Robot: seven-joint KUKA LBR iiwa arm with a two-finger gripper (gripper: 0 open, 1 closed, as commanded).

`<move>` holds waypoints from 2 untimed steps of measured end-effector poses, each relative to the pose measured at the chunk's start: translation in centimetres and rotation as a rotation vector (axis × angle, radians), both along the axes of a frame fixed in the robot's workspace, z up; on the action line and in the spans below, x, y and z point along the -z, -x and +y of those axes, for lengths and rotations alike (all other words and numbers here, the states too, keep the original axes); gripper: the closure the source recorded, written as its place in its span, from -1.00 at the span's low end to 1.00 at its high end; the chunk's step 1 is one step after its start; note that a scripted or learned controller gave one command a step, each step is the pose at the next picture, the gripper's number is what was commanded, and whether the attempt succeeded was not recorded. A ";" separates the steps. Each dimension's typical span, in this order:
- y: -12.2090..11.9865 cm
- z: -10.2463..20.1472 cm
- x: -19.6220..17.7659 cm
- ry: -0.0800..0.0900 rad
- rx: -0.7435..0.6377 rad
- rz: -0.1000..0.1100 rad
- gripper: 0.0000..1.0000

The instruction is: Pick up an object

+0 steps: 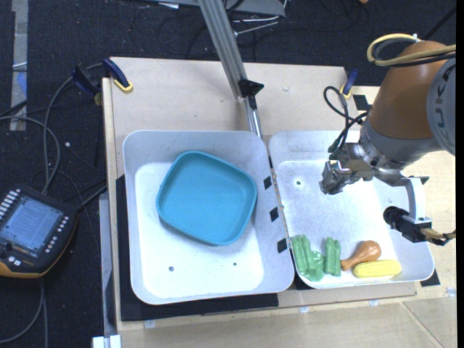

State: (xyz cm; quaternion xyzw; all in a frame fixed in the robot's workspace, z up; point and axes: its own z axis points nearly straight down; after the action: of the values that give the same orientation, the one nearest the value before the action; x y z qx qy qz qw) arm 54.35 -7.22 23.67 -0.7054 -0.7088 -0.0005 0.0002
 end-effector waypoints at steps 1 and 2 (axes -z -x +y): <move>0.2 6.0 -0.2 0.000 -0.001 0.001 1.00; -0.5 10.4 0.6 0.000 0.001 0.001 1.00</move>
State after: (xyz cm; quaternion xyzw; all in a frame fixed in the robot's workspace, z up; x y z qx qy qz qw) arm 54.82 3.18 23.09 -0.7057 -0.7086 0.0000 0.0006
